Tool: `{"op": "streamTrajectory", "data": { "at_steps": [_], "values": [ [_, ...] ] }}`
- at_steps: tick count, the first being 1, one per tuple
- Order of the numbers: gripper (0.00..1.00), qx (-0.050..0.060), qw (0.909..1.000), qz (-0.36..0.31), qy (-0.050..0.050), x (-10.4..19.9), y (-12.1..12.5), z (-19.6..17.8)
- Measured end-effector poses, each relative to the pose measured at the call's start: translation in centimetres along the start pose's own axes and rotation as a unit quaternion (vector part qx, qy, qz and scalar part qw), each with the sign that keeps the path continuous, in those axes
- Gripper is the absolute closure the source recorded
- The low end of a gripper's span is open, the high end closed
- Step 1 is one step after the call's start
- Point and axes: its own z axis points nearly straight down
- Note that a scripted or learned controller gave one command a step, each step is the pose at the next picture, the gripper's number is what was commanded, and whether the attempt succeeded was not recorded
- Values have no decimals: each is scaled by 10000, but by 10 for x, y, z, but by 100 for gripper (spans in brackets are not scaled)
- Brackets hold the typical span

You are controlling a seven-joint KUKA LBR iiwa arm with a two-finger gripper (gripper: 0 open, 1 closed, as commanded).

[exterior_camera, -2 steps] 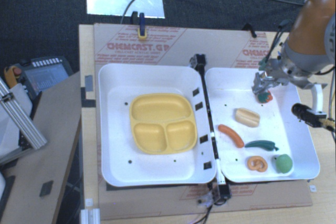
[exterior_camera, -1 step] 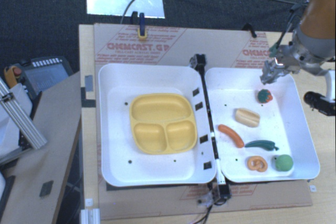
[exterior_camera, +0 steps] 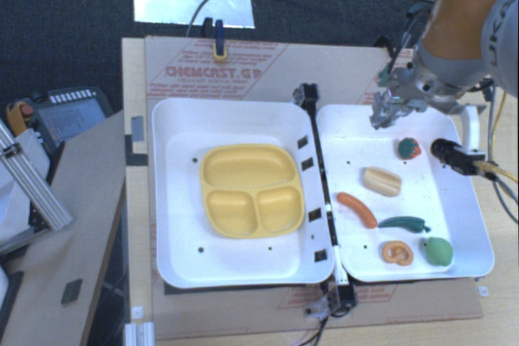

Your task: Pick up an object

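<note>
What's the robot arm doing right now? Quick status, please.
Gripper above right bin's far end, nothing between its fingers. Nearest item: small red-and-green piece. Nothing blocking it.

1 fixed camera looks down at a slant on the surface (exterior_camera: 243, 61), at middling distance, framing both bins whole; the arm (exterior_camera: 466, 20) enters from the right.

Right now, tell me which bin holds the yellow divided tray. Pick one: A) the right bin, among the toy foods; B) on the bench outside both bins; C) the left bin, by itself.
C: the yellow divided tray lies flat in the left bin with nothing else beside it, while the toy foods, such as the sausage and the bread roll, lie in the right bin.
</note>
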Motion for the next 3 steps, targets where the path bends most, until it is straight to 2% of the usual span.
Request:
{"op": "streamTrajectory", "data": {
  "at_steps": [2, 3],
  "values": [
    [100, -1, 10000, -10, 8, 108, 31, 34],
    [100, -12, 10000, -5, 9, 162, 42, 24]
  ]
}}
